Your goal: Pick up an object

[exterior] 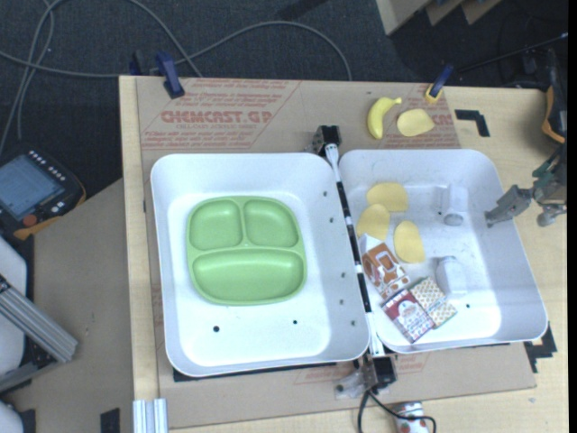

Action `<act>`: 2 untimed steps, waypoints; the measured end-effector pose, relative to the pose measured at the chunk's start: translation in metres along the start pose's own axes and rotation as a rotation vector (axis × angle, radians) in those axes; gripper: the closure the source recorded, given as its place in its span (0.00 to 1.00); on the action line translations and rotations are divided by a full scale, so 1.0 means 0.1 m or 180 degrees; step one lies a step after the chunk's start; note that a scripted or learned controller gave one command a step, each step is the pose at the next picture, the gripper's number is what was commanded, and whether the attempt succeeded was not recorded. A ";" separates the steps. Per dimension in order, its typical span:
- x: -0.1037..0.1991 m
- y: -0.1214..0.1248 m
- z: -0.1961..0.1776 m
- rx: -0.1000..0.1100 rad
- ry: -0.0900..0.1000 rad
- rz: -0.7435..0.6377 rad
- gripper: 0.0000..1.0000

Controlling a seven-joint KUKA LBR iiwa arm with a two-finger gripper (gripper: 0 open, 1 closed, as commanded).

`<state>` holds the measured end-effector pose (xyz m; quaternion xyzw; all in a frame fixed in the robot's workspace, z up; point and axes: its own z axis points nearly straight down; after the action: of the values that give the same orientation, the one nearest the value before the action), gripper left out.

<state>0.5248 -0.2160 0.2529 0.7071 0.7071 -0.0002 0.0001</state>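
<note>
Right bin (505, 318): yellow chips (386, 196), small cartons (415, 309), two white cups (448, 273). The chips look light, thin and brittle; the stiff cartons offer flat edges to pinch. End effector (516, 204) hovers at the bin's right rim, whether released or clenched cannot be told.

Even, bright overhead light washes my bench (270, 115); both white bins (261, 341) glare slightly, shadows stay soft, the whole picture is mildly blurred, and the floor beyond lies dim

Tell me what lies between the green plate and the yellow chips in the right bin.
In the camera view, between green plate and yellow chips: bare left bin floor, then the bins' adjoining rims.
</note>
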 end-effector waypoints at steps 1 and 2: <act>0.26 -0.07 1.16 0.0003 0.0003 0.0001 0.00; 1.09 0.34 1.68 -0.0002 0.0002 -0.0003 0.00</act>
<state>0.5589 -0.1075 0.0844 0.7067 0.7075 0.0003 0.0001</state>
